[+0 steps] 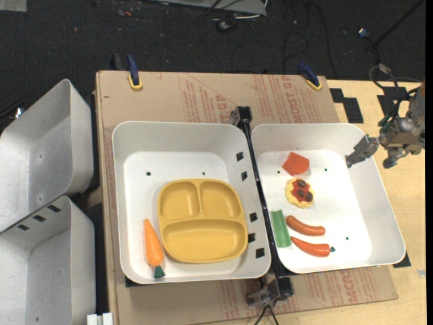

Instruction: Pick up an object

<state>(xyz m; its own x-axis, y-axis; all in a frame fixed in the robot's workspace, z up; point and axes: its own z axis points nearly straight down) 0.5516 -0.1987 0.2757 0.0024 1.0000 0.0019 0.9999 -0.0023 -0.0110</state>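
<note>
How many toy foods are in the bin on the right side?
5, none seemingly hidden: red wedge-shaped block farthest back, yellow round tart below it, green stick by the left wall, brown sausage, red chili pepper nearest.

Counter: brown board surface with red print. Two shallow white bins sit directly on it, side by side and touching: left bin, right bin. Two blue-yellow clamps grip the far edge.

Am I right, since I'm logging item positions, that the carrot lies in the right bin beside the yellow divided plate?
Not quite. The camera view shows the carrot in the left bin, not the right one. It does lie beside the yellow divided plate, along that plate's left edge.
</note>
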